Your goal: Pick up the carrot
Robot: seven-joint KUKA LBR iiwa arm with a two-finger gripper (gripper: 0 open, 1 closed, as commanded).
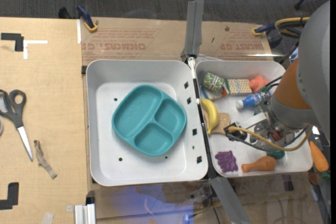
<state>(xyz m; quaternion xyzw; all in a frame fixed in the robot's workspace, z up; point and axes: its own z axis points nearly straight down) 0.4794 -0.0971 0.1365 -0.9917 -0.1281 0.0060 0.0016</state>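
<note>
My arm [310,60] comes in from the right, a broad grey bulk with the orange band [293,93] sitting just above my wrist, and it bends down over the far right part of the right bin [239,64]. My gripper [274,136] hangs low over that bin's floor, wrapped in cables — a yellowish one [252,136] loops out to the left toward a black connector [234,134]. Whether I have anything clamped, or how my gripper stands, I cannot tell: the wrist and the wiring cover it from above.

The carrot [260,165] lies on the bin floor near the front rim, just below my gripper and a little to its left, with its thin end pointing left and a green top [275,154] at its right end. It looks close to my gripper, though I cannot make out contact.

Beside it to the left sits a purple bunch of grapes [227,161]. Farther back I see a banana [210,114] along the left wall, a green packet [213,81], a small box [237,85], an orange-pink lump [258,83] and a bottle with a blue cap [250,100].

The left bin [100,128] holds a teal divided plate [149,119]. On the bench to the left lie scissors [17,118].
</note>
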